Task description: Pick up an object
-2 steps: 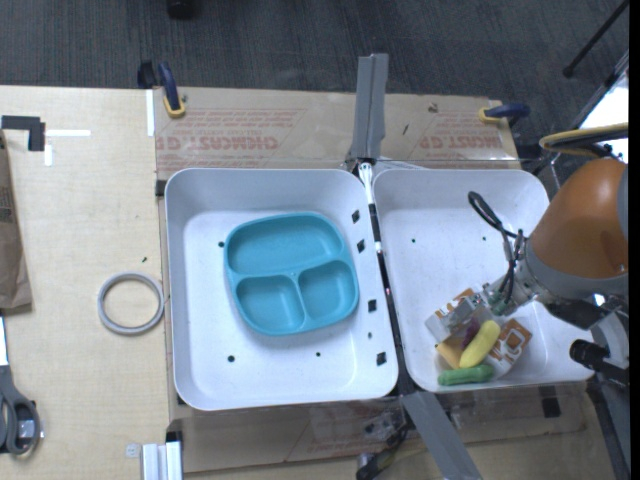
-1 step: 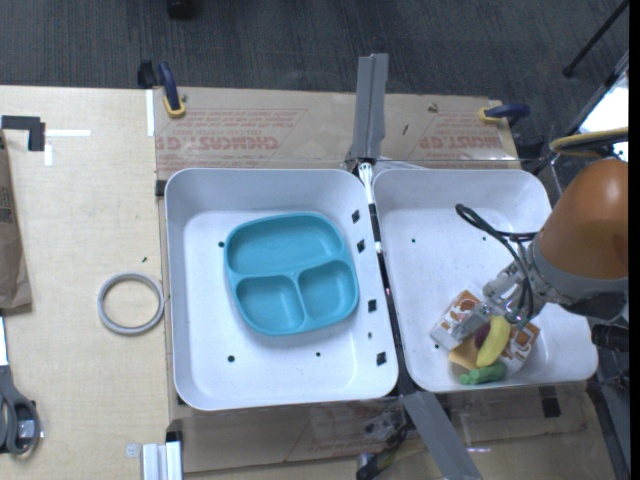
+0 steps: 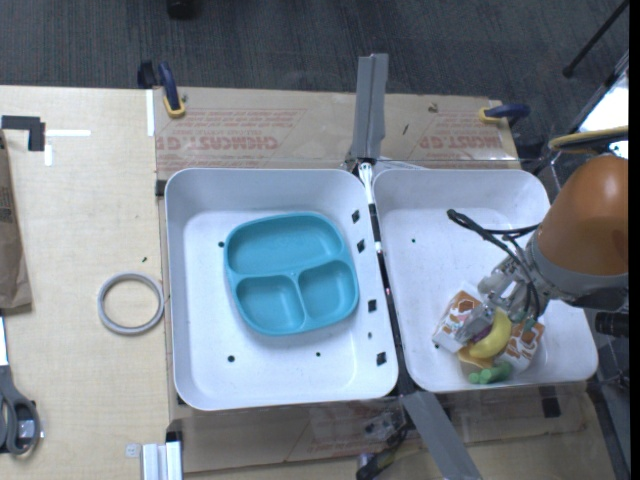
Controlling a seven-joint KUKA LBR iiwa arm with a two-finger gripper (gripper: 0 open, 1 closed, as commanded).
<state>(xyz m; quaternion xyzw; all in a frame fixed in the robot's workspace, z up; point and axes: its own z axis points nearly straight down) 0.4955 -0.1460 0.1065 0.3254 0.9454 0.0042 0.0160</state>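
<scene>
In the right bin (image 3: 430, 268), near its front right corner, lies a small pile: a white and orange snack packet (image 3: 458, 320), a yellow banana (image 3: 489, 339) and a green toy (image 3: 490, 373). My gripper (image 3: 506, 302) hangs low over this pile, right above the banana and packet, at the end of the grey arm with its orange band (image 3: 594, 216). Cables and the wrist hide the fingertips. A blue divided plate (image 3: 291, 273) rests in the middle of the left bin (image 3: 190, 268).
A roll of tape (image 3: 130, 302) lies on the wooden bench left of the bins. Scissors (image 3: 15, 418) sit at the front left edge. A grey post (image 3: 371, 103) stands behind the seam between the bins.
</scene>
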